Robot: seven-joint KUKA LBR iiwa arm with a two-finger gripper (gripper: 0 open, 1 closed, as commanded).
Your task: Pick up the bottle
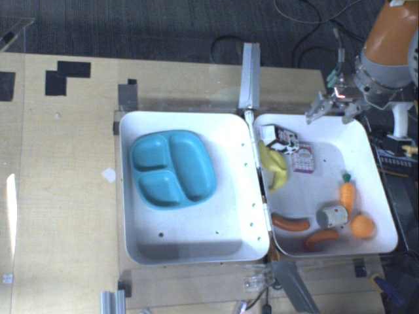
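A small bottle (pixel 286 140) with a white and dark printed label lies on its side at the back left of the right bin (pixel 373 156), touching a pink-labelled packet (pixel 302 157). My gripper (pixel 334 110) hangs over the far rim of that bin, to the right of and behind the bottle. It is open, its two fingers spread wide with nothing between them. The arm's orange band (pixel 391 25) shows at the upper right.
The right bin also holds a banana (pixel 275 165), a carrot (pixel 347 195), an orange (pixel 362 226), a grey can (pixel 332 216) and two sausages (pixel 291 224). A blue divided plate (pixel 173 167) lies in the left bin (pixel 196 241). Cables run behind the bins.
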